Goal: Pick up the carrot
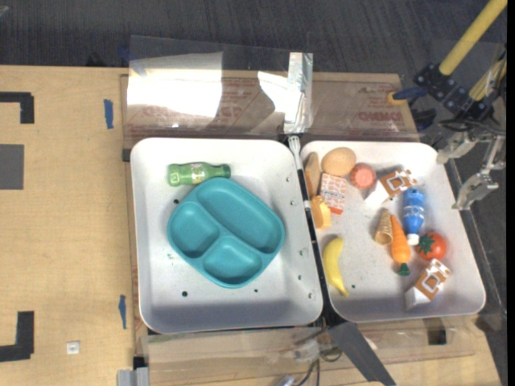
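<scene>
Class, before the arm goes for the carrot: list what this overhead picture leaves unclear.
- Gripper at the right bin's edge: too small and thin to tell whether the jaws are open.
- Carrot: its leafy end is too small to read against the tomato.
- Carton: label print blurred.

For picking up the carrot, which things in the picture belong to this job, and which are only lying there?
Belongs to the job:
carrot, in the right bin
gripper, at that bin's right edge

Only lying about:
banana
tomato
blue bottle
ice cream cone
green bottle and teal divided plate, in the left bin
</scene>
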Tool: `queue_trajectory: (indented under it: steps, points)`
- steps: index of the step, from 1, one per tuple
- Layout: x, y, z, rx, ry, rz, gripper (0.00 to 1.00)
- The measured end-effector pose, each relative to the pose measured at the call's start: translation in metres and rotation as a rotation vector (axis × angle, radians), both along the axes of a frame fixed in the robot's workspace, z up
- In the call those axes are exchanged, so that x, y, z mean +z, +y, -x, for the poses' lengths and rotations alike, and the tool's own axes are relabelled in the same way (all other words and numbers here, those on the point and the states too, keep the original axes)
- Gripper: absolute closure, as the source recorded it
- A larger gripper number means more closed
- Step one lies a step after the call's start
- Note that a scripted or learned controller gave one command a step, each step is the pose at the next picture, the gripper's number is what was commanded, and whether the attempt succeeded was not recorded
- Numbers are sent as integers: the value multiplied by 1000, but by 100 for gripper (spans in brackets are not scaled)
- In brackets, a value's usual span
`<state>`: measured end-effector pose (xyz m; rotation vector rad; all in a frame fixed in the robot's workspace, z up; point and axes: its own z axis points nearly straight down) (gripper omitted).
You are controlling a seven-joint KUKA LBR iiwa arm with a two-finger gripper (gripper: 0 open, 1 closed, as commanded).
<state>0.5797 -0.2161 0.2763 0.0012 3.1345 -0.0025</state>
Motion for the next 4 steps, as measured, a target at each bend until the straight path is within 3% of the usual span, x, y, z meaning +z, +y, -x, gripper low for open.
queue_trajectory:
  steps: [1,2,3,4]
  points:
    - [-87,-7,35,63,9,-3,0]
    - [-169,25,59,91,-5,2,0]
    - [-188,60,83,-31,-4,1,0]
    - [-176,61,80,-28,-11,2,100]
